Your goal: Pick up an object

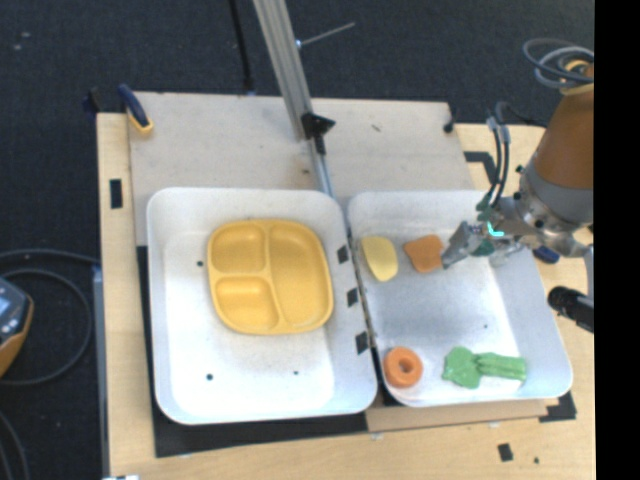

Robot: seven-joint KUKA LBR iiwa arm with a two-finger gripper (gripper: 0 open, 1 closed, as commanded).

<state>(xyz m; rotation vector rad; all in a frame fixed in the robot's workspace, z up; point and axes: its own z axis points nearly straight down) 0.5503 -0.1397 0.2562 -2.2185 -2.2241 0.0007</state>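
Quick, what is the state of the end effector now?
End effector: cannot be told whether open or closed; it sits beside the orange block.

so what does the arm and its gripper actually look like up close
The arm has a broad orange band over a grey wrist section. Thin cables loop along its left side. The gripper is a dark grey metal assembly with a small teal-green light near its base.

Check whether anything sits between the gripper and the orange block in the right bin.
Nothing visible stands in the way. The gripper is just to the right of the orange block in this view, with bare bin floor between them. The yellow piece lies on the block's far side, and the orange ring and green toy lie at the near edge of the right bin.
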